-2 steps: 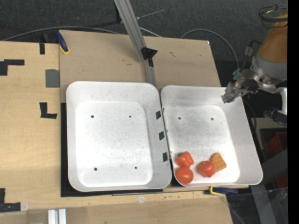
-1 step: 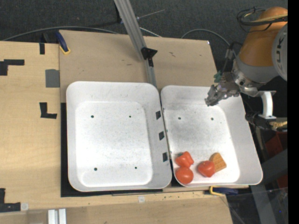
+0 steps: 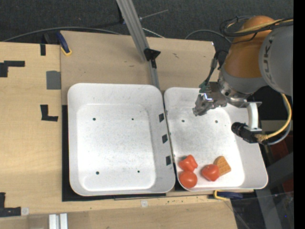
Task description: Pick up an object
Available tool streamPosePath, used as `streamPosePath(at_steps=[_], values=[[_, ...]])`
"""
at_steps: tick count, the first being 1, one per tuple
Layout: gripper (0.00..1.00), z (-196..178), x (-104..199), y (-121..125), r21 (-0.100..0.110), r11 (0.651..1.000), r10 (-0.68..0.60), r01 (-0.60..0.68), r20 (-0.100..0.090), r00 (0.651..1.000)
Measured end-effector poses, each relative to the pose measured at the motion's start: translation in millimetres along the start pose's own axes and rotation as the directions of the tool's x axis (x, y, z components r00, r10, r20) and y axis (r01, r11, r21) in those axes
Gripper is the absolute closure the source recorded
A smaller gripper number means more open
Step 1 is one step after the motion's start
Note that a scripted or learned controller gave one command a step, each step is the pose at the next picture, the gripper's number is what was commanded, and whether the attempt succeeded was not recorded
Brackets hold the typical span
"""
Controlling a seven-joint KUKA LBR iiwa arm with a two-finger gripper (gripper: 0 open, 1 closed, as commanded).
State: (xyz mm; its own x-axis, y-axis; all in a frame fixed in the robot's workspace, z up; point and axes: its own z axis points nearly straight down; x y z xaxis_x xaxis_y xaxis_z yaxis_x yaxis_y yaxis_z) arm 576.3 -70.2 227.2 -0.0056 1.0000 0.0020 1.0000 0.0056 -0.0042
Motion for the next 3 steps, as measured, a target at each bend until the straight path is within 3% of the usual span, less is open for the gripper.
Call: streamPosePath(at_steps=[3], values=[[1.0,10.1,137.1,-49.1,0.0,1.0,0.0,0.0,0.001,1.0]])
